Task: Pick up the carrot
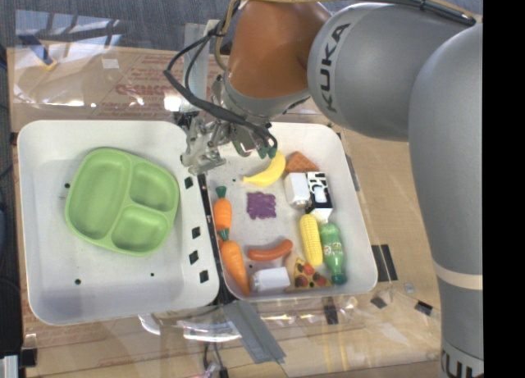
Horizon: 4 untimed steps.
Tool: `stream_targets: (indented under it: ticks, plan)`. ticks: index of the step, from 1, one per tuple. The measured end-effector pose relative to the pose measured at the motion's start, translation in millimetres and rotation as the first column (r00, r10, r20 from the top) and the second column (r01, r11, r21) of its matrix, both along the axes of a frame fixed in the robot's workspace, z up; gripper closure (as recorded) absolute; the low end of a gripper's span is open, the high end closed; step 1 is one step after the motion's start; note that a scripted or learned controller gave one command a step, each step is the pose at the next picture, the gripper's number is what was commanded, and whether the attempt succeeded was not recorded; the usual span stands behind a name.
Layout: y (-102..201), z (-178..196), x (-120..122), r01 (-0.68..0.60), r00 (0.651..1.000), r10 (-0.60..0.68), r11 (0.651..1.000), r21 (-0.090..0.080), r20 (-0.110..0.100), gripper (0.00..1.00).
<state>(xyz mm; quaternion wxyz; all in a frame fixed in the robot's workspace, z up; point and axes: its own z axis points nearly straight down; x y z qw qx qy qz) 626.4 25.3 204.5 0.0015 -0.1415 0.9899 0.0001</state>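
Two orange carrots lie along the left wall of the right bin: a short one and, just below it, a longer one with a green top. My gripper hangs over the bin's top left corner, a little above the short carrot and apart from it. It stands open with nothing between its fingers. The grey arm with its orange band reaches in from the upper right.
The right bin also holds a banana, a purple piece, a sausage, corn, a green bottle, a white and black box and other toy food. A green divided plate lies in the left bin.
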Motion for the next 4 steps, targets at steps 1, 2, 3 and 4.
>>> stream_targets:
  ticks: [1,2,3,4]
  plan:
    - [45,-12,30,0.013,1.000,-0.013,1.000,0.000,-0.001,1.00]
    - [81,-15,31,-0.107,0.994,0.107,0.994,0.000,0.004,1.00]
    - [149,-1,30,-0.098,0.995,0.098,0.995,0.001,0.002,1.00]
    - [186,-32,29,-0.111,0.994,0.111,0.994,0.000,-0.004,1.00]
